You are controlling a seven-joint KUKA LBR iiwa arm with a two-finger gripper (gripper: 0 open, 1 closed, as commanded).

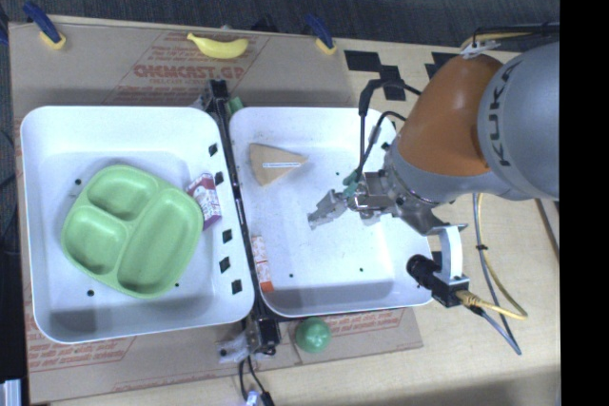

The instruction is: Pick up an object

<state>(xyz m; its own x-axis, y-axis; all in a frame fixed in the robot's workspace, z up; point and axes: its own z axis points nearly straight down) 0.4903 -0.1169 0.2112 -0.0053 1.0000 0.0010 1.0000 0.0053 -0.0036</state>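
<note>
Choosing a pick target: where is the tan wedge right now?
The tan wedge lies in the right bin, at its upper left, near the divider between the bins, up and left of the gripper.

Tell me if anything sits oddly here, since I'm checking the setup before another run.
Two things lie outside the bins: a yellow banana on the cardboard behind the left bin, and a green ball on the cardboard in front of the right bin. Nothing looks spilled or damaged.

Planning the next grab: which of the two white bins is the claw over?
The right bin, holding a tan wedge; the claw hangs above its floor. The left bin holds the green tray.
</note>
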